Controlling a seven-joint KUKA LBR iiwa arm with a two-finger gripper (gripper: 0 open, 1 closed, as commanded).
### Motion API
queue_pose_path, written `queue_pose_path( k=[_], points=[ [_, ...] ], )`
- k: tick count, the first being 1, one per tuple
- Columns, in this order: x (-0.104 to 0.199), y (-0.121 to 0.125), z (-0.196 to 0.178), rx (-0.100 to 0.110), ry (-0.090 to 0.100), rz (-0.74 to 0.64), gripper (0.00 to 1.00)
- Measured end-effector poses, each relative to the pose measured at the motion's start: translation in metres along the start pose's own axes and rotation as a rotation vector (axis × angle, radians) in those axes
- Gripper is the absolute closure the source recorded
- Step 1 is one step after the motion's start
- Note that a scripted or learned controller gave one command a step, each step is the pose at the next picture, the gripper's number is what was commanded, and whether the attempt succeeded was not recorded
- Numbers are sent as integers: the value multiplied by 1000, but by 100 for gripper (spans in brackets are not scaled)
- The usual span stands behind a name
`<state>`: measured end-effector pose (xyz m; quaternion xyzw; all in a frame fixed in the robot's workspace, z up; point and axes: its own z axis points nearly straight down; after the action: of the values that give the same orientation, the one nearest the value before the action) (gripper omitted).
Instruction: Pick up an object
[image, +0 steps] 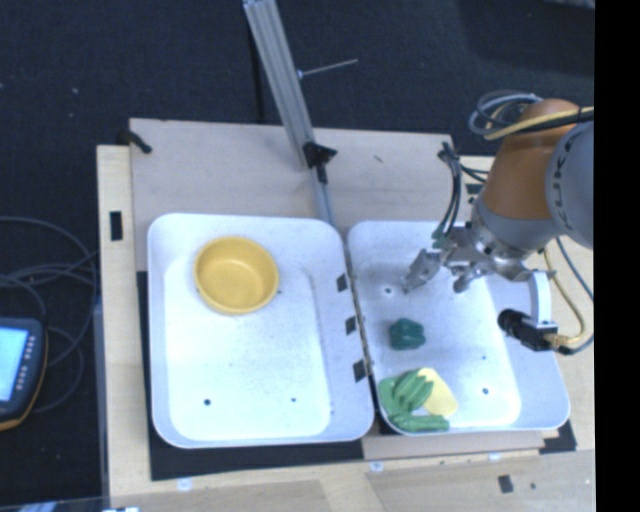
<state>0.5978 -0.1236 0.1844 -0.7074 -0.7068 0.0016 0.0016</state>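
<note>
Fingers spread, nothing between them; gripper (440, 272) hangs over the far half of the right bin (520, 395). My likeliest target, the dark green lump (406, 334), lies just nearward and slightly left of the fingertips, compact, no clear long axis. Bare floor all round it, so I judge a straight drop workable. Green-and-yellow cluster (418, 393) is crowded into the near left corner against the rim, tighter going. Yellow bowl (236, 274) sits in the left bin's (250, 390) far left part, well apart.
</note>
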Motion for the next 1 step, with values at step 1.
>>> queue_pose_path(
  k=[1],
  points=[
    [2,1,42,-2,0,0,0]
  ],
)
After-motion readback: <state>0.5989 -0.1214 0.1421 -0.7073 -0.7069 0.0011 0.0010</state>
